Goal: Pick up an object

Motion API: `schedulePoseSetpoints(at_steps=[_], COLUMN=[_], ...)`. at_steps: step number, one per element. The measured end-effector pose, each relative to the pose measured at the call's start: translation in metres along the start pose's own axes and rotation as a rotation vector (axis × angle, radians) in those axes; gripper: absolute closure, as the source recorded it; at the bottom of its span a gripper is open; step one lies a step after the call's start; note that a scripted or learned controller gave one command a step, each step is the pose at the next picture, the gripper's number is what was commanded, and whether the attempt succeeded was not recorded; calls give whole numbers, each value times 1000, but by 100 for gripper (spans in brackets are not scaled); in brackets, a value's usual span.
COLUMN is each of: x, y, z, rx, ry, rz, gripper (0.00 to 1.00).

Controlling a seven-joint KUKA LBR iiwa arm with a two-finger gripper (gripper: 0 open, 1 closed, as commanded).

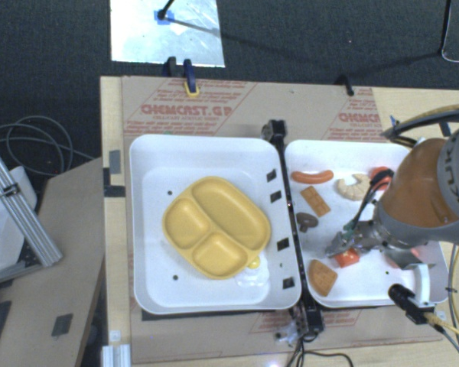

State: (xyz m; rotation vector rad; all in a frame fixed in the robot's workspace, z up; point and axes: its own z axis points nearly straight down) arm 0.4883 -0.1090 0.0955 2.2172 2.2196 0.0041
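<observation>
The table (237,98) carries two white bins. In the right bin (344,297), the end effector (344,245) hangs low beside a small red piece (347,258), likely for grasping; its opening I cannot tell.

Right bin (352,295): a sausage (312,177) lying lengthwise near the far wall; a tan cracker (315,200) below it; a dark mushroom (306,222) by the divider; a pale piece (353,186); a small red item (347,258); an orange-brown wedge (322,277) near the front.
</observation>
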Motion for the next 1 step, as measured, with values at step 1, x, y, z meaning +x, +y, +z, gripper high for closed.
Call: schedulePoseSetpoints(at_steps=[1], x=[81], y=[52], z=[-94], rx=[-9], ry=[4], rz=[-14], gripper=[100])
